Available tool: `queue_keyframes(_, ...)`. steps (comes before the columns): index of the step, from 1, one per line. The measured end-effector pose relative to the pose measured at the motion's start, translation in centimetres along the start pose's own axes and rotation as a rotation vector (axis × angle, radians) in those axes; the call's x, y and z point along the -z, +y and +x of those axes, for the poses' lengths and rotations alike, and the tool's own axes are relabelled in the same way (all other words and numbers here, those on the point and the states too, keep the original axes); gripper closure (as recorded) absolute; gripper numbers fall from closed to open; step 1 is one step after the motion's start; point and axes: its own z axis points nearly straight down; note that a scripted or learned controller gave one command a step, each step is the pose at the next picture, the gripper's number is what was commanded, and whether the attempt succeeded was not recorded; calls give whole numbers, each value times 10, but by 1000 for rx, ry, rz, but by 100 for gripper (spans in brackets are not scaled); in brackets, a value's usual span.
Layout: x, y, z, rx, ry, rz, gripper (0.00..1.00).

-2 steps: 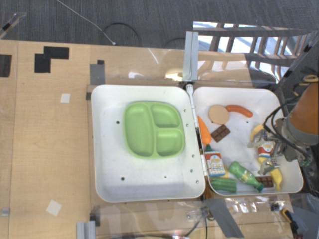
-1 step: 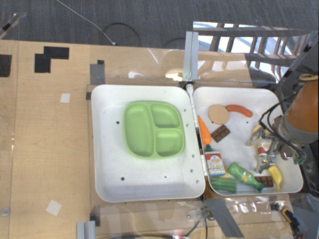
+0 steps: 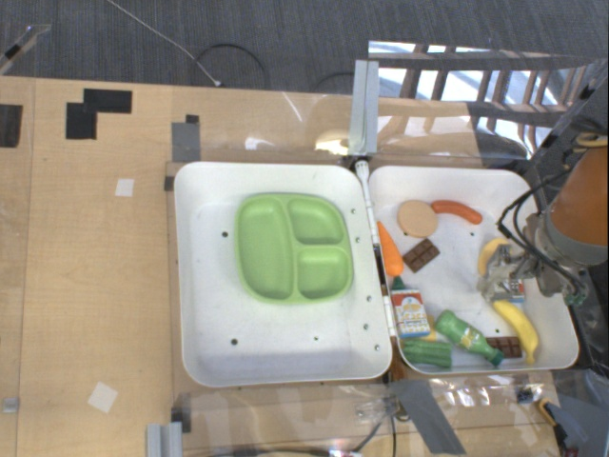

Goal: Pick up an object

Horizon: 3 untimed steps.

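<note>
Right-hand shallow white bin [image 3: 550,355] holds the loose items; left-hand shallow white bin [image 3: 205,350] carries a light-green moulded plastic tray with three compartments [image 3: 291,247]. Both sit on the pale wooden tabletop [image 3: 86,284].

The arm's pincer [image 3: 502,276] is low over the right side of the right bin, at the two yellow toy bananas: upper banana [image 3: 492,253] just behind it, lower banana [image 3: 519,326] just in front. Whether it is spread or closed, cannot tell; metal parts blur together. Nothing visibly held.

Likely target, by position: one of the bananas. Judged light, hollow moulded plastic, stiff, smooth-skinned, so apt to slip or roll out sideways. Best hold: across the thick middle of the curve, not the tapered tips.

Other items in the same bin:
- round tan flat disc, biscuit-like [image 3: 417,219], thin, hard to get under
- orange-red toy sausage [image 3: 458,211], near the far wall
- orange toy carrot [image 3: 388,252], tight against the dividing wall
- small brown chocolate-bar block [image 3: 420,254]
- red-and-white small carton [image 3: 409,313]
- green toy bottle [image 3: 466,337], lying down
- dark green cucumber-like piece [image 3: 424,353], at the near wall

Items along walls look awkward for a top-down approach.
</note>
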Motion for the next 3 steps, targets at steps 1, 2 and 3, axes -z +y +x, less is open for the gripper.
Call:
queue_keyframes(1, -1, 0, 0, 0, 1, -1, 0)
queue_keyframes(2, -15, -1, -1, -12, 19, -5, 0)
queue_keyframes(3, 0, 0, -7, -4, 1, 0, 100)
